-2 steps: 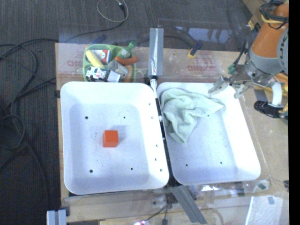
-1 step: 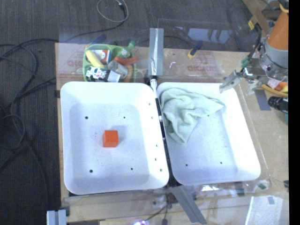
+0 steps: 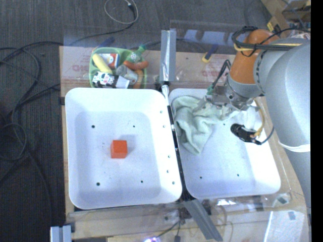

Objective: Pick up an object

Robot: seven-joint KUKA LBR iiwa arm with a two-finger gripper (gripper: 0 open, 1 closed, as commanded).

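Note:
A small orange cube lies near the middle of the left bin. A crumpled pale green cloth lies in the upper left part of the right bin. My gripper is down at the cloth's upper right edge, below the orange band of the arm. The cloth bunches up toward the gripper there. The wrist hides the contact between gripper and cloth.
A green basket of small toys stands behind the left bin. A metal post rises between the bins at the back. A black cable fitting hangs off the wrist over the right bin.

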